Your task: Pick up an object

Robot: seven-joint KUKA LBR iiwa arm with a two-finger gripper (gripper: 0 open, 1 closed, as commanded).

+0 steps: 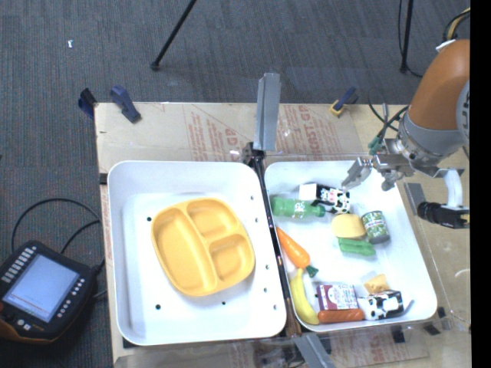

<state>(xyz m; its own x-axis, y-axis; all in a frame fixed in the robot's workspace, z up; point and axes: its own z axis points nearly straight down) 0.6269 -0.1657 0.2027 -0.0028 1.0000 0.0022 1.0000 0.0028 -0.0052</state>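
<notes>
My gripper (373,175) hangs over the far part of the right bin (420,267), fingers spread open with nothing between them. Just below and to its left lie a black-and-white cow-print carton (331,198) and a green bottle (294,207). Nearer the middle of the bin are a yellow lemon-like piece (347,225), a green can (375,227) and a flat green item (354,246). A carrot (292,247), a banana (302,298), a dark red box (336,295), a cheese wedge (375,284) and a second cow-print carton (382,305) fill the near end.
The left bin (130,205) holds a yellow divided plate (203,245). A grey upright post (268,113) stands at the far end of the divider between the bins. A teach pendant (42,288) lies on the floor at lower left.
</notes>
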